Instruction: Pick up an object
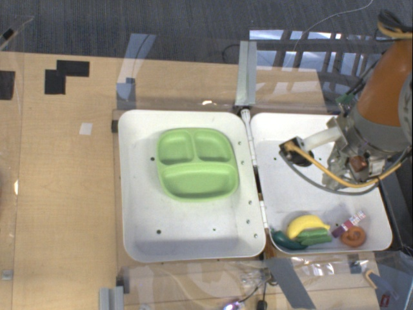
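Note:
In the right bin, several small objects lie along the front edge. A yellow banana rests on a dark green vegetable-shaped toy. To their right lie an orange-brown ring and a small purple and white piece. My gripper hangs over the bin's right side, above and behind these objects and apart from them. Nothing shows held in it.
The left bin holds a green divided plate in its middle. A metal divider runs between the bins at the back. A yellow cable loops under the wrist over the right bin.

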{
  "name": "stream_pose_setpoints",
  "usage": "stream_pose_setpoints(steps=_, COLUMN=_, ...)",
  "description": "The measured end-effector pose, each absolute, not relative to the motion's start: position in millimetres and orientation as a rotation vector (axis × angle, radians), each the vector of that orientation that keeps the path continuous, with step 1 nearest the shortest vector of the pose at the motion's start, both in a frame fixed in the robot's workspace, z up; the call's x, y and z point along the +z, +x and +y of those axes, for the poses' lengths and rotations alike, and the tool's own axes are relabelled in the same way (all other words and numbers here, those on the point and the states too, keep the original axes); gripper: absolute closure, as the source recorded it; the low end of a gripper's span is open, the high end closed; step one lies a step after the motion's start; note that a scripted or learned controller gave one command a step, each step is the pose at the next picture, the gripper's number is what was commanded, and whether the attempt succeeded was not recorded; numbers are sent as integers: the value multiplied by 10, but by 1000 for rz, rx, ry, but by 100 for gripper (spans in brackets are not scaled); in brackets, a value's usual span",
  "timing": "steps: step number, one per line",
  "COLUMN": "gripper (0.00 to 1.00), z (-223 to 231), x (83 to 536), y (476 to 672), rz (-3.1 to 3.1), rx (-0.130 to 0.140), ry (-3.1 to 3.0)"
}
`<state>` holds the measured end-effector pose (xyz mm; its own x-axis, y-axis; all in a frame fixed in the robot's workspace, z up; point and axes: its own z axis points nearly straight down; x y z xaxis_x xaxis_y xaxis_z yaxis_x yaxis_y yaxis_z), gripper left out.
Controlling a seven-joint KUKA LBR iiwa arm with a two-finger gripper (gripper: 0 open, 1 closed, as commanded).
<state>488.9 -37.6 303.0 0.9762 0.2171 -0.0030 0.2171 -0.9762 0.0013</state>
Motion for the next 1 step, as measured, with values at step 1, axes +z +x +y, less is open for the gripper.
stream_pose_setpoints(steps=1, gripper=100, z=-155, x=3625, y=4889, rz=411, rx=-2, ry=3112)
